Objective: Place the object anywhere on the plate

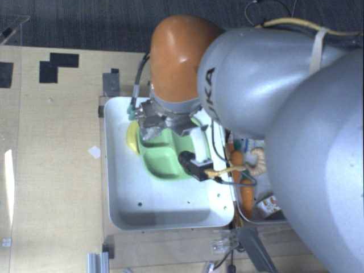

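Plate light green, squarish; yellow object at its left edge.

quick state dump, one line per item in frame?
green plate: flat in the left bin, partly under the wrist
yellow object: at the plate's left edge, mostly hidden
left bin: holds the plate
right bin: holds a carrot and other items
gripper: over the plate

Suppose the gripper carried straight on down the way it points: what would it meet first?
Most likely the green plate, which lies directly under the gripper in the left bin. The wrist hides the fingertips, so depth is uncertain.
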`<state>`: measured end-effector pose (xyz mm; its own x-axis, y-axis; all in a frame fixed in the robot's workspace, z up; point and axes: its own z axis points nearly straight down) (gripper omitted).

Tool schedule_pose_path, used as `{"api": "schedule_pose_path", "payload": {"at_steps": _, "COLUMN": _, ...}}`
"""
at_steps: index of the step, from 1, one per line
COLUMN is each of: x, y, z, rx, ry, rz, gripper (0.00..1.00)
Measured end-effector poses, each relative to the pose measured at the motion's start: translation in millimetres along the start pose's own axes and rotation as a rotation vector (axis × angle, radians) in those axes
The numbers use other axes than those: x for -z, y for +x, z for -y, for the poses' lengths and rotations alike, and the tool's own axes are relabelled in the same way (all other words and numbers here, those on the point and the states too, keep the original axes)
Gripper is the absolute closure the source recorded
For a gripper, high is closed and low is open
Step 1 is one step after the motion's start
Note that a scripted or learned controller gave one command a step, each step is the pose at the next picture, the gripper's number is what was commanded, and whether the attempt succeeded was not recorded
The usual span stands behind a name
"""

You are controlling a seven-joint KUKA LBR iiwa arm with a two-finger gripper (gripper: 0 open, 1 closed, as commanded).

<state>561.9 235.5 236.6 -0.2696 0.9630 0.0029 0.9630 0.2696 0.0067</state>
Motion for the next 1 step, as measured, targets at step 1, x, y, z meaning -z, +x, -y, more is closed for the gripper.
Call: {"api": "schedule_pose_path", "payload": {"at_steps": 1, "x": 0.0, "y": -0.1, "z": 0.0, "rx": 0.0, "ry": 0.0, "rz": 0.0, "gripper": 0.0}}
